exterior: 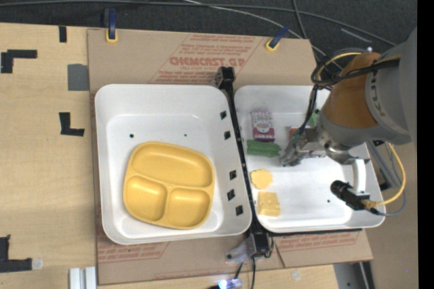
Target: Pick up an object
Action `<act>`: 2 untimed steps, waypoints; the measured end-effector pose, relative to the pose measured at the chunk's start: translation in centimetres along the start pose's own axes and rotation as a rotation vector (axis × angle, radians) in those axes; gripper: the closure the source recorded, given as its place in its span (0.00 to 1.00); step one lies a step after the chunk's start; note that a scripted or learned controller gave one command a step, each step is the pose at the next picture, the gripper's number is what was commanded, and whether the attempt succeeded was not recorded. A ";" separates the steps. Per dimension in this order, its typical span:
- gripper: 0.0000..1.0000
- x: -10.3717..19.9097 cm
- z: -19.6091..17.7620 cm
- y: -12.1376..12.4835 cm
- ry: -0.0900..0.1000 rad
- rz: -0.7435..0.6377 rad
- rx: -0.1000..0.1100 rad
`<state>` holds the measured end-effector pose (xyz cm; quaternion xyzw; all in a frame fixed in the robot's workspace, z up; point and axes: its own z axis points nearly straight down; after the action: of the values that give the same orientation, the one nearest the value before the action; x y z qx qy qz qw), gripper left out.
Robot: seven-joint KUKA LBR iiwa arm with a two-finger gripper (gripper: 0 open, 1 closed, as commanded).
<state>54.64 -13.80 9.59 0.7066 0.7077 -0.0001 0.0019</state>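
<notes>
Two shallow white bins sit side by side on the desk [41,165], on a sheet of brown cardboard [203,57] held at its far edge by two clamps. The left bin [108,104] holds a yellow divided tray [169,184], with one wide compartment on the far side and two smaller ones nearer the camera; it lies flat, roughly in the middle of the bin floor.

The right bin [305,213] holds several small things along its left half. A small pink-and-white packet [262,123] lies toward the far side. Just nearer the camera, a green oblong item [262,148] lies crosswise, its right end close to the claw [293,150]. Nearer still are a round pale-yellow piece [261,178] and, beside it toward the near wall, a squarish yellow block [269,203]; the two look apart, though only narrowly.

The grey arm, with its orange band [349,101], reaches in from the right, and the claw is low over the right bin, just right of the green item and possibly touching its end. Whether the claw is spread or closed cannot be told from this angle, and nothing is plainly seen between its fingers. Black and yellow cables loop around the wrist near the bin's right wall.
</notes>
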 end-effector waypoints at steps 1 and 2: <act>1.00 0.1 -5.9 1.0 0.002 0.000 -0.002; 1.00 -0.5 -12.0 0.9 0.001 0.001 -0.003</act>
<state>55.50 -14.31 21.64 0.7067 0.7075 0.0013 0.0024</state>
